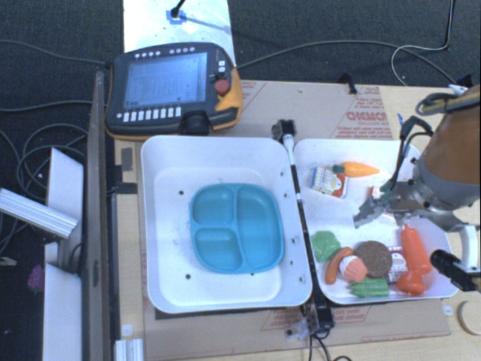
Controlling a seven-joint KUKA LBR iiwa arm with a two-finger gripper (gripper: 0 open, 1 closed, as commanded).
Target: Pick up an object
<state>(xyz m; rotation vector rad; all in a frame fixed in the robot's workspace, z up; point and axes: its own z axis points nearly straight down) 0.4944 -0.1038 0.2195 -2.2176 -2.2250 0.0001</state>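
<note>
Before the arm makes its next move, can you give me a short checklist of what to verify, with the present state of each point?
1. Gripper is over the right bin, where the objects lie: ok.
2. Something is held between the fingers: not ok, nothing seen there.
3. Fingers open or shut: cannot tell.
4. Bare bin floor under the gripper, with the carrot and small carton apart from it: ok.
5. Left bin holds only the blue divided plate: ok.
6. Objects at the near edge are crowded, so a clean grasp there is doubtful: not ok.
</note>
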